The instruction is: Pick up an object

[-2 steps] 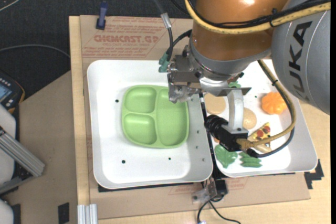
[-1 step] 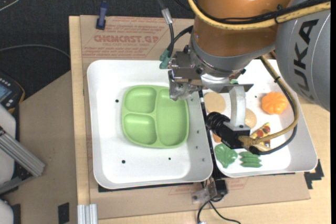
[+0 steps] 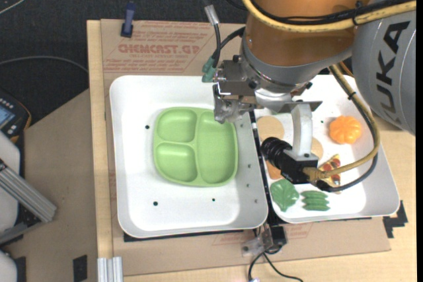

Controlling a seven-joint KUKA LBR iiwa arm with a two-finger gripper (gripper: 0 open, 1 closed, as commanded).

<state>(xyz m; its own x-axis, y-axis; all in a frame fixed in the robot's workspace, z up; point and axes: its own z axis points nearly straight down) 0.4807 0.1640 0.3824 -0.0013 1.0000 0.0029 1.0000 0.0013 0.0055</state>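
A light green divided plate (image 3: 195, 145) lies in the middle of the left bin (image 3: 129, 142). My gripper (image 3: 223, 112) hangs over the plate's far right corner, close to the wall between the two bins. Nothing shows between its tips, and the wrist hides most of it. In the right bin (image 3: 382, 189) lie an orange pumpkin-like toy (image 3: 346, 129), a green leaf (image 3: 284, 193), green pea pods (image 3: 316, 200) and a tan disc (image 3: 269, 125) half hidden by the arm.
A small red and yellow item (image 3: 332, 165) lies near the middle of the right bin. The arm's orange band covers that bin's far side. A cardboard sheet (image 3: 158, 46) lies under both bins, with a blue clip (image 3: 127, 20) at its far left.
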